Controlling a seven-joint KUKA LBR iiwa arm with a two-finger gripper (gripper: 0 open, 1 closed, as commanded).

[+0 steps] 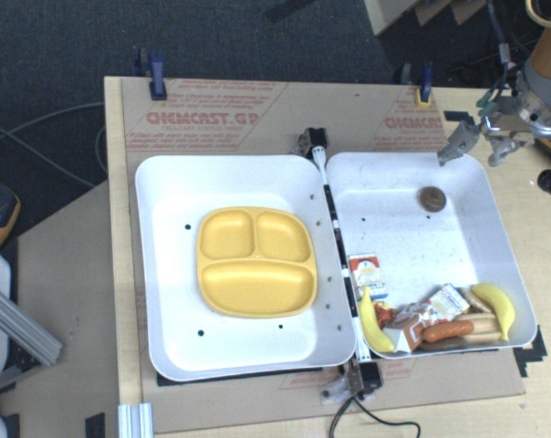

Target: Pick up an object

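Upper right of the frame, we find the gripper (482, 143) poised above the right bin's (399, 185) far corner, fingers spread, nothing between them. In the bin: a brown disc (431, 199) mid-upper; bananas (497, 306), sausage (447, 330) and packets heaped lower right. Left bin (166, 254) holds a yellow divided plate (256, 262).

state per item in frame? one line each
hand: open, above the right bin's far right corner, holding nothing
yellow divided plate: flat, right side up in the left bin
brown round object: alone, far part of right bin
bananas: lying in the near pile
hot dog: lying in the pile
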